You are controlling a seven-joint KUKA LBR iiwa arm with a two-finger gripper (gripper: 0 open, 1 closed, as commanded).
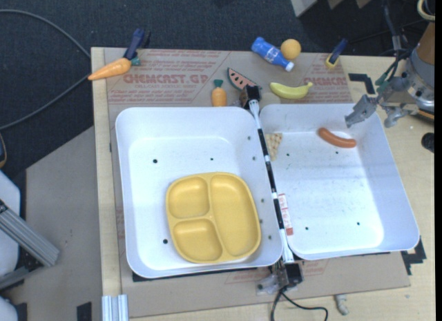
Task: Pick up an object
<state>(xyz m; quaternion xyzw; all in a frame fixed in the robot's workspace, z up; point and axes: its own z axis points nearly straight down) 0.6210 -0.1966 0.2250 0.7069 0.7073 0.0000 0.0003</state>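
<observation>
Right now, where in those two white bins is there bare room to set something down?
The right bin has the most: its whole floor below the sausage is bare. In the left bin, a strip above the yellow tray is free. The board behind both bins is crowded around the banana.

A single fixed camera looks down on the bench (173, 78) from above at a slant, far enough back to take in both white bins whole: the left bin (138, 140) and the right bin (387, 195) sit side by side mid-frame. Dark floor (103, 2) shows beyond the bench's far edge, at the top. The arm's gripper (376, 109) enters from the right edge.
</observation>
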